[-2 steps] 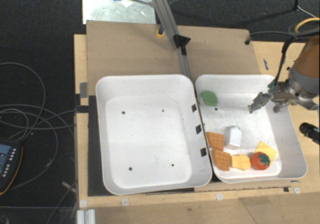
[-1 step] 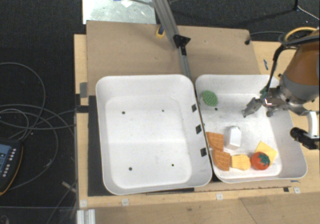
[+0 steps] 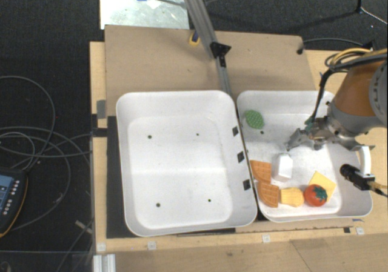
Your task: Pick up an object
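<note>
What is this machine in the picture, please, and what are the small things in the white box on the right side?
It is a grey and orange robot arm, reaching in from the right. One fixed camera looks down on a bench with two white bins. Its tool hovers over the right bin. Inside lie a green round piece, a white block, orange crackers, a yellow wedge and a red tomato-like toy. The left bin sits beside it. Nothing is visibly held.
</note>
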Robot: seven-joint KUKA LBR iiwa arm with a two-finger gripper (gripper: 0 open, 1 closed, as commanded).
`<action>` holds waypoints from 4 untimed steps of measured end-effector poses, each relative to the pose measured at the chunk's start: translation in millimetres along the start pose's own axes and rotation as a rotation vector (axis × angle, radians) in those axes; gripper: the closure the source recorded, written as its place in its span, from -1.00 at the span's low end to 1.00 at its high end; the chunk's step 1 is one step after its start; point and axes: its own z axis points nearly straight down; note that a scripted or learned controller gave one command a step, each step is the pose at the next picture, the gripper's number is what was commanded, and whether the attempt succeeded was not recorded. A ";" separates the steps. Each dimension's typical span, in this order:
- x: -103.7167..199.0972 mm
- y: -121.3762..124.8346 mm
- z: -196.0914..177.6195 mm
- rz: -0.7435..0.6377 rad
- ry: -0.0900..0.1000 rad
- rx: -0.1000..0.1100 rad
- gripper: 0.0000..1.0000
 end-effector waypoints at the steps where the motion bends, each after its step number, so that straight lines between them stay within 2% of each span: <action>1: -0.9 1.7 -14.1 0.000 -0.002 -0.007 1.00; 3: 3.9 -8.5 -135.9 -0.003 -0.003 -0.011 1.00; 4: 11.6 -8.7 -183.5 -0.005 -0.003 -0.009 1.00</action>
